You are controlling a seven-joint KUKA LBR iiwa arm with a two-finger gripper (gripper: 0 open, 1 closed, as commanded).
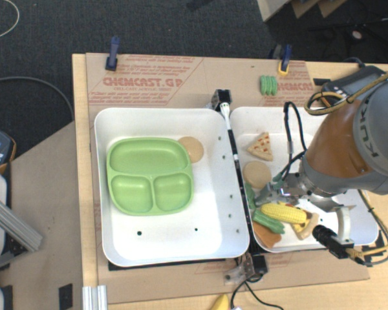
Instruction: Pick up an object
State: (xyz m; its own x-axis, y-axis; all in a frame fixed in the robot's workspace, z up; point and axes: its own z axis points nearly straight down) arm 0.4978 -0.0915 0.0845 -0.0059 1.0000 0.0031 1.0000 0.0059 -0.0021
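Glossy ridged corn cob [283, 213] (yellow plastic) beside the metallic end effector [286, 190]

**Printed text on the bench board**

The brown board [155, 76] under the bins carries red print; well to the upper left of the gripper [281, 189], beyond the far rim of the left bin [168, 247], the large letters read "CHEMCAST" followed by what looks like "G P"; a line of smaller red print runs just above those letters, and another just below, both too small to read; more red lettering of the same kind stands on the board almost straight beyond the gripper, past the far rim of the right bin [258, 113], near a small green thing [268, 85], but it is too faint to make out.
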